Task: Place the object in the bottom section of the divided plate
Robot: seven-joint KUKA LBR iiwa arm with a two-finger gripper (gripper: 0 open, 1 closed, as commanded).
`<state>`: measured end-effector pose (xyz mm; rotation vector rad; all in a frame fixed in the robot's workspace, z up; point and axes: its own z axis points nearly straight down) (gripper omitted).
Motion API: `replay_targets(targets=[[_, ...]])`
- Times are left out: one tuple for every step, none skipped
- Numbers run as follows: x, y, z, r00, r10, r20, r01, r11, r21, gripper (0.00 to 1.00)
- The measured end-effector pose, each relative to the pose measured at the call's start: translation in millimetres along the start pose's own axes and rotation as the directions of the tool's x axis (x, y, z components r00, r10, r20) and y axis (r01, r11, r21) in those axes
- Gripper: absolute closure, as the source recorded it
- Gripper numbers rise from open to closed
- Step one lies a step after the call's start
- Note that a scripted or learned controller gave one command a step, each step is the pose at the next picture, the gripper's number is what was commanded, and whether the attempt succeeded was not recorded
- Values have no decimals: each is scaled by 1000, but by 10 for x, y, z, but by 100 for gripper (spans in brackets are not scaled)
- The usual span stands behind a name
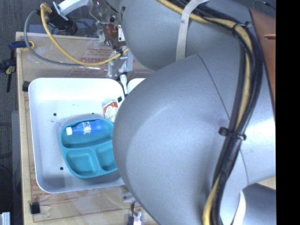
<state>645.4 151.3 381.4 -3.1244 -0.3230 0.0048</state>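
At the far left edge a blue clamp (pixel 15 45) grips the rim of the wooden surface (pixel 70 205), and a yellow cable (pixel 75 57) loops across the top of that surface beside a clear hose (pixel 33 50). Just right of them, near the top, a white curved bracket (pixel 72 3) stands over a black fitting (pixel 61 22).

Below these lies the left white bin (pixel 42 107), shallow, with rounded corners. Inside it, toward its lower right, sits a blue divided plate (pixel 86 161) with one long section along its upper side and two smaller sections beneath. A blue bottle (pixel 86 128) with a white cap and a pale label lies on its side in the long upper section, cap pointing left. The two lower sections hold nothing that shows. Just beside the plate's upper right rim rests a small white and red packet (pixel 110 109), partly hidden by the arm.

Further right, a sliver of the second white bin (pixel 135 84) peeks out at the arm's edge. The grey arm (pixel 187 125) covers most of the right half, with black and yellow cables (pixel 239 102) running down it and a white strap (pixel 185 27) across its upper link. The claw is hidden somewhere behind the arm's bulk, so whether it is open, closed or gripping anything cannot be told.
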Motion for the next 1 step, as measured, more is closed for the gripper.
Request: replay_targets(targets=[[-401, 211, -594, 956, -292, 4, 292, 956, 3, 0]])
